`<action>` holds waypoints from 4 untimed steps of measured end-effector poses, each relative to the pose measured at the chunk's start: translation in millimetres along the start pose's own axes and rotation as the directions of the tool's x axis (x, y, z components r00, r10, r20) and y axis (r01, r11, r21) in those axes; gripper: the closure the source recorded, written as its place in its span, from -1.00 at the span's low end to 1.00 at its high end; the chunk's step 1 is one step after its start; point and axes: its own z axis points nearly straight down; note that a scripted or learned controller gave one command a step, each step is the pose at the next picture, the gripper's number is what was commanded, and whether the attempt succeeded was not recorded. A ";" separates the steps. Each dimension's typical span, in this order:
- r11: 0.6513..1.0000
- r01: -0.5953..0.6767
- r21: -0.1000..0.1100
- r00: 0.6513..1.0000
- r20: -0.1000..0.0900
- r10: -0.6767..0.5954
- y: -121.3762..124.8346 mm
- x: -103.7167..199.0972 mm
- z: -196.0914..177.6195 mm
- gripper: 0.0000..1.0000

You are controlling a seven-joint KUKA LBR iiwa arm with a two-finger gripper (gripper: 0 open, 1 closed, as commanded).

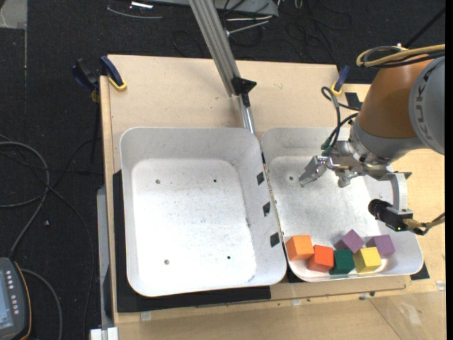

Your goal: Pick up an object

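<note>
Several small blocks lie clustered along the near edge of the right bin (322, 214): an orange one (300, 246), a red one (323, 257), a green one (343, 261), a yellow one (368, 259) and two purple ones (350, 241) (383, 245). My gripper (326, 176) hangs over the far half of this bin, well behind the blocks. It is open, its two fingers spread left and right, and nothing sits between them.
The left bin (191, 204) lies beside the right one, sharing a raised rim. A slanted metal rail (216, 37) runs from the top of the view down to the bins' far junction. Clamps sit at the bench's far corners.
</note>
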 end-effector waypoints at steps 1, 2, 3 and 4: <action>1.000 -0.007 0.007 1.000 0.000 0.007 -67.5 -52.7 87.6 -1.00; 1.000 0.006 0.001 1.000 0.002 -0.006 -40.4 -17.5 85.3 -1.00; 1.000 0.005 -0.006 1.000 0.003 -0.005 -37.1 -1.1 -47.4 -1.00; 1.000 -0.008 0.008 1.000 0.002 0.008 -81.4 -58.4 -14.8 -1.00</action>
